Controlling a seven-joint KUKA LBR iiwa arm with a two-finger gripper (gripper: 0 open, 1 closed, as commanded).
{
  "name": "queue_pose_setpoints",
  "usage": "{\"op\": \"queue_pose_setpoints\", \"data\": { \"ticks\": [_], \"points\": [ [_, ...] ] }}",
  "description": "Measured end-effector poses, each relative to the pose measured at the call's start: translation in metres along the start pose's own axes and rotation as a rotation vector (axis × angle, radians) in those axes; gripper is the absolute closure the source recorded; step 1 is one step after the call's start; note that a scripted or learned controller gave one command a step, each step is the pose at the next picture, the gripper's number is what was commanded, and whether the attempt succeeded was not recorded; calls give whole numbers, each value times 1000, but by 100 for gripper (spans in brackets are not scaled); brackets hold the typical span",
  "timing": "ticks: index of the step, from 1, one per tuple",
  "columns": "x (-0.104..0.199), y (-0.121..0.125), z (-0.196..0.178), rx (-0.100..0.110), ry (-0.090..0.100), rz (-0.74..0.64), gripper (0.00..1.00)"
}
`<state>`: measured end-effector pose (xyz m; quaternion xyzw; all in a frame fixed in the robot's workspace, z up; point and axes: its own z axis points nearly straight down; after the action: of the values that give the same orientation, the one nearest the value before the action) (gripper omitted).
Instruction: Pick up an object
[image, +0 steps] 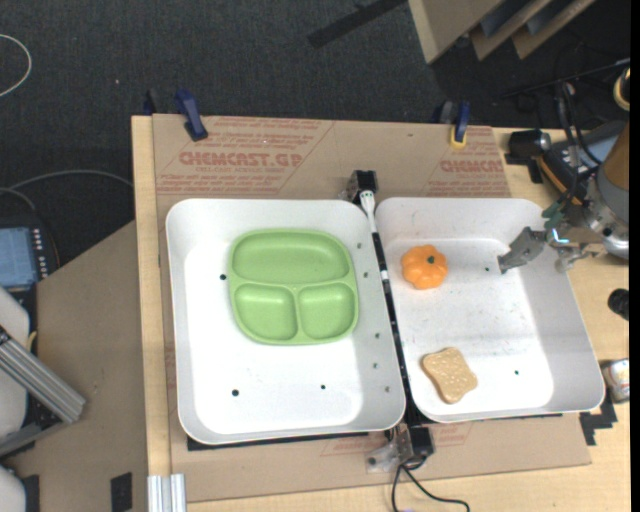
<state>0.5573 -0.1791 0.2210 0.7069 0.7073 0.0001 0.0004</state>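
Note:
A small orange pumpkin (425, 267) lies in the right bin (540, 215), near its left wall. Towards the front of the same bin sits a tan slice of toast (449, 374). My gripper (538, 260) hangs open over the right bin's upper right part, with nothing between its fingers. One grey finger (516, 249) slants down and left towards the pumpkin, well apart from it. The arm enters from the right edge.
The left bin (200, 330) holds a green divided plate (294, 286) with three compartments. Both bins rest on a cardboard sheet (250, 150) clamped at the back by a blue clamp (189, 113). A black bracket (363, 185) sits between the bins at the back.

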Motion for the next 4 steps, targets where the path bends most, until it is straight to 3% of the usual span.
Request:
{"op": "queue_pose_setpoints", "data": {
  "ticks": [1, 2, 3, 4],
  "points": [
    [-25, 29, 137, 5, 1, 0, 0],
    [-44, 79, 105, -5, -1, -2, 0],
    [63, 111, 138, -1, 5, -10, 0],
    [64, 57, 127, 5, 2, 3, 0]
  ]
}}
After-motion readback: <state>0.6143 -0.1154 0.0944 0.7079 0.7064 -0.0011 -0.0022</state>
